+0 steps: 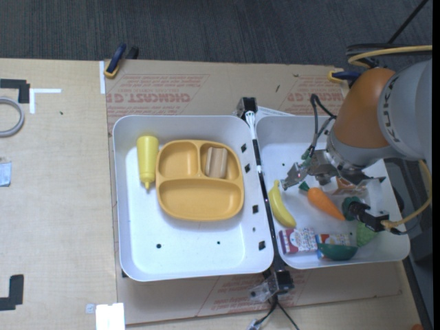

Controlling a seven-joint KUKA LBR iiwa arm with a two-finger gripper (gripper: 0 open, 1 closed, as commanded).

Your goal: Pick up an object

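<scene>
Nearest my camera, along the front wall of the right-hand shallow white bin [395,253], I counted one flat red-and-white printed packet [306,240] and one dark green rounded toy [338,251] lying just beside it, touching or nearly so. Further back in that bin I counted one yellow plastic banana [281,208] lying along the left wall and one orange plastic carrot [324,202] lying aslant near the middle, with a green leafy end [364,235] that I took to be the carrot's top, though I could not be sure from my feed.

The left-hand shallow white bin [185,260] held three things: one yellow three-compartment plastic plate [199,181], one tan cylindrical block [216,161] standing in the plate's upper right compartment, and one yellow squeeze bottle [146,158] lying just beside the plate's left rim.

The grey arm with its orange band [368,108] reached in from the right and bent down over the right bin. Its two-finger gripper [300,175] hung low between the banana and the carrot, near both. The fingers looked spread, with nothing between them. One blue-and-yellow clamp [115,58] sat on the bench behind the bins.
</scene>
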